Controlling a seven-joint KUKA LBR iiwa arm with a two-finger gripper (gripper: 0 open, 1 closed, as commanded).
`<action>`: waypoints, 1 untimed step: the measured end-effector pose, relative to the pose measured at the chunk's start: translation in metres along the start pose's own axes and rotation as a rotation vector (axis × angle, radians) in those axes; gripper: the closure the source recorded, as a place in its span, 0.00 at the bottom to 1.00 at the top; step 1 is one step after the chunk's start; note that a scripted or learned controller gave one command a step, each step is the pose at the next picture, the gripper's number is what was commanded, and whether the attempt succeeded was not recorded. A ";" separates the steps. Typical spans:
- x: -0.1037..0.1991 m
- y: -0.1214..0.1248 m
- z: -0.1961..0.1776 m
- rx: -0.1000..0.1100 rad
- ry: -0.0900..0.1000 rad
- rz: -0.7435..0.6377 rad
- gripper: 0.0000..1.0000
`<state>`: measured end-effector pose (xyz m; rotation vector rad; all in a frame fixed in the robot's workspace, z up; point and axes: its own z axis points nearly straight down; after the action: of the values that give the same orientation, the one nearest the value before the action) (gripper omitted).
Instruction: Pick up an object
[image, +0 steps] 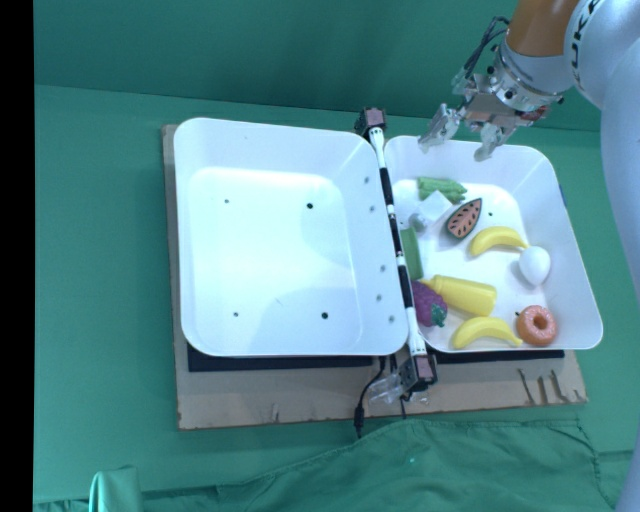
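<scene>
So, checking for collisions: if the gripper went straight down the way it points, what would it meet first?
Probably the right bin near its far rim: the open gripper hangs there, above the green beans. Depth is unclear.

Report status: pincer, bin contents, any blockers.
Pincer open, holding nothing, over right bin's far rim. Bananas, doughnut, egg, watermelon slice untouched below. Nothing blocking descent.

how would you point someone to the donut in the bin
Look in the right white bin, at its near right corner. The donut lies there beside a banana, just below the white egg. It is the one orange ring with a hole.
</scene>
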<state>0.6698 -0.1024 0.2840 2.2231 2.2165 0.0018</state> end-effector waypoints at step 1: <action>-0.001 0.001 -0.014 -0.007 -0.001 0.002 1.00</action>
<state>0.6708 -0.1030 0.2980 2.2215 2.2101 0.0078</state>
